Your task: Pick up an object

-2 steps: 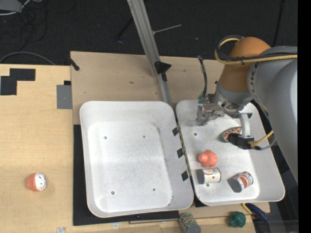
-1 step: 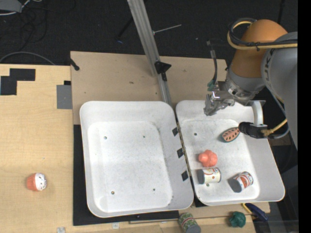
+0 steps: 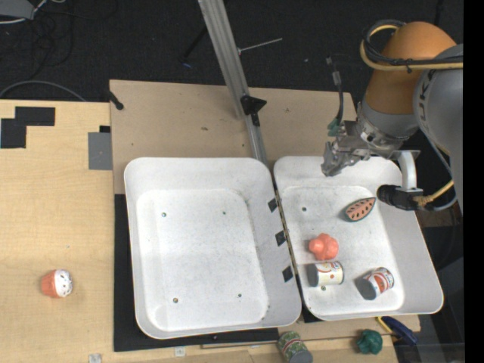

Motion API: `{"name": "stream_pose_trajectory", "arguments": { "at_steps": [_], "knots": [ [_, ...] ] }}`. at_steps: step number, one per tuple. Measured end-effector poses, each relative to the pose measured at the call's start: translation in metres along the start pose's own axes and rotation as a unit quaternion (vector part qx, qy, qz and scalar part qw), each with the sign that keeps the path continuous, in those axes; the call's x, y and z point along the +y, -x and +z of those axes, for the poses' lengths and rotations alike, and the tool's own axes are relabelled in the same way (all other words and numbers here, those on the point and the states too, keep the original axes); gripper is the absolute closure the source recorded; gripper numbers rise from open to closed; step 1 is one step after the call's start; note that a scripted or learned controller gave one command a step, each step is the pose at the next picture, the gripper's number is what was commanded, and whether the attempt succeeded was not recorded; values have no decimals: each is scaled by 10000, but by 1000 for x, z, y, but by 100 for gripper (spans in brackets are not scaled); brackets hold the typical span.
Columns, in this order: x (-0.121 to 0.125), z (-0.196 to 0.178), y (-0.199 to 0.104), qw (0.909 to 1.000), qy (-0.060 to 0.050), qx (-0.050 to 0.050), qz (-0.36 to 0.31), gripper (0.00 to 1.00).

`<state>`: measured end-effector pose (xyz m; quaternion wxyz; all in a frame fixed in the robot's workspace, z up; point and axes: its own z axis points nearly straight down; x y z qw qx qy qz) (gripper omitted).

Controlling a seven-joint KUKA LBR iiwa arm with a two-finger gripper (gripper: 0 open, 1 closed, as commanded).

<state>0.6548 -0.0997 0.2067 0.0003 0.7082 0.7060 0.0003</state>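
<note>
Wooden counter (image 3: pixel 45 203), two white bins. Right bin (image 3: pixel 412 278) holds a pink lumpy object (image 3: pixel 324 246) at centre, small can (image 3: pixel 327 274) just below, striped oval piece (image 3: pixel 359 209) up-right. Claw (image 3: pixel 333 165) above far edge, grasping nothing; finger spread unclear.

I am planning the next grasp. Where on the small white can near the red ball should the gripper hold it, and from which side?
Probably across the middle of the white can, coming straight down from above. It lies on its side, long axis left to right, so its round flanks face the bin's near and far edges. The red ball sits close on the far side, leaving little finger room there.
</note>
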Motion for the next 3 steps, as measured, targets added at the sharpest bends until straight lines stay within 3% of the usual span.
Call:
{"name": "stream_pose_trajectory", "arguments": {
  "at_steps": [2, 3],
  "knots": [
    [-40, -24, -102, 10000, -24, 15, -36, 100],
    [-52, -18, -153, 10000, -33, 10, -36, 100]
  ]
}}
